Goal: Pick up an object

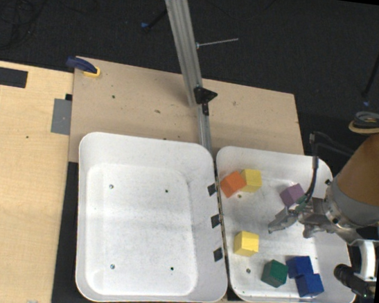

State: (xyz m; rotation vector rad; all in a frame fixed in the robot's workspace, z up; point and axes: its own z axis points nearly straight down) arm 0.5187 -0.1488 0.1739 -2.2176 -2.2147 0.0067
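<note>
The right bin [254,289] holds several blocks. An orange cube [233,183] and a yellow cube [253,179] touch near its far left. A purple cube [292,194] lies to their right. Nearer the front are a second yellow cube [246,243], a green block [274,272] and a blue block [304,274]. My gripper [291,225] hangs over the bin's right middle, just in front of the purple cube. It is open, its fingers spread, with nothing between them.
The left bin [89,168] sits beside the right one, joined by black clips [215,221]. A slanted aluminium bar [189,56] rises behind the bins. The grey arm with its orange band [369,165] fills the right side.
</note>
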